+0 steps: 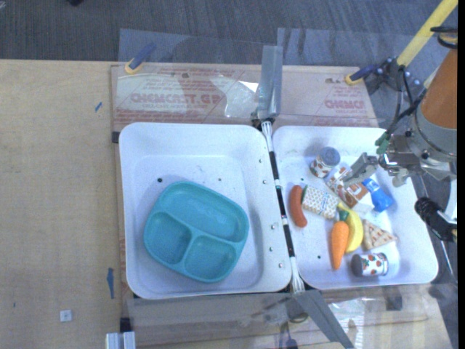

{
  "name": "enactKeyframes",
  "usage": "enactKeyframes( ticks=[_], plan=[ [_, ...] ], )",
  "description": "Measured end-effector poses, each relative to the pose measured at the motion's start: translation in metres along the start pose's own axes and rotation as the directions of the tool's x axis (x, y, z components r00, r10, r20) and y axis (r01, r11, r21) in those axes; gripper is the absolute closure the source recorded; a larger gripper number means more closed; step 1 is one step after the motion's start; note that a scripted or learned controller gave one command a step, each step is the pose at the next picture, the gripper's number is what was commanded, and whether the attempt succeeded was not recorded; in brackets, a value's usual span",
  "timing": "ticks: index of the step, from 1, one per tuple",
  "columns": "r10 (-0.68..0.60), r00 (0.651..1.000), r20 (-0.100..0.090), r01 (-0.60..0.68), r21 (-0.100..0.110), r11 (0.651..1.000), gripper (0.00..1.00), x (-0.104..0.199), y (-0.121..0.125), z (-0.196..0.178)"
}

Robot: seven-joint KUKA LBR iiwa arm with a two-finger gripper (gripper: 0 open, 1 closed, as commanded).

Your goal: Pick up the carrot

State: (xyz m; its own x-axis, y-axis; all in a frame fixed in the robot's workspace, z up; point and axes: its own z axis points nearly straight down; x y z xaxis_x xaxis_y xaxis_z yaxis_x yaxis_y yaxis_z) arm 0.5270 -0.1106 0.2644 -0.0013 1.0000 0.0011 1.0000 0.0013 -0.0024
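1. On the left of the desk (51, 195), the left bin (138, 144) carries a teal divided plate (196, 230), lying flat near its front half.
2. The right bin (305, 140) is crowded. Nearest the shared wall lies a red sausage (296, 206), then a patterned cracker piece (320, 201) just beside it.
3. The carrot (338, 243) lies in the front middle of the right bin, thick green-topped end toward the back, orange tip toward the front. A yellow banana (354, 230) touches its right side, and a wedge of toast (376, 234) sits beyond that. A red-and-white can (371, 265) lies near the carrot's tip.
4. It looks like a toy carrot: probably light, rigid and smooth, so likely to slip or roll if pinched on the taper. The thick upper half seems the best place to grip, across its width. The banana crowds the right side, so one finger would need to wedge between them.
5. Further back are a small tin (325, 161), a packet (352, 192) and a blue block (378, 195).
6. The gripper (361, 167) hangs over the rear of the right bin, well apart from the carrot; whether the jaws are released or clenched I cannot tell.
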Motion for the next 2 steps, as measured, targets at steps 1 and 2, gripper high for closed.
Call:
enactKeyframes(
  ticks=[1,2],
  plan=[
    [-0.083,0.997,0.001,0.083,-0.002,0.997,0.0,0.019,-0.032,0.112],
    [-0.273,0.962,0.018,0.274,-0.025,0.962,0.0,-0.008,-0.04,0.168]
  ],
)
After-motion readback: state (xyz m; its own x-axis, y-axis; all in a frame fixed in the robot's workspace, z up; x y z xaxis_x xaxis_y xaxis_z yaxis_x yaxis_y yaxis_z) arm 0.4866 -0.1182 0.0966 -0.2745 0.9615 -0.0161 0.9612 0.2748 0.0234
